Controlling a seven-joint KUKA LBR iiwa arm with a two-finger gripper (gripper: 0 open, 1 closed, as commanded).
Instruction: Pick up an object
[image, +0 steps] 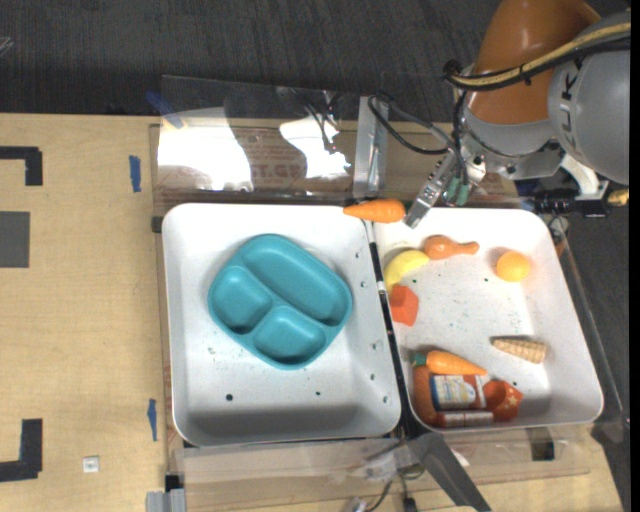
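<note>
Two white bins (200, 400) sit side by side on the bench. Reaching in from the right, the arm (540, 90) hangs over the right bin's far edge; the gripper (418, 208) tilts beside an orange carrot (374, 211) on the rim, its grip unclear.

tan bench (80, 330), dark carpet floor (250, 40)

Bright, even overhead light on my workspace. Strong white glare on the clear sheet (255, 150) behind the bins. Soft short shadows inside the left bin (190, 250) along its walls and under the teal tray (280, 298). Focus decent mid-frame; my arm (545, 80) at top right looks slightly soft. Mild graininess overall.
</note>
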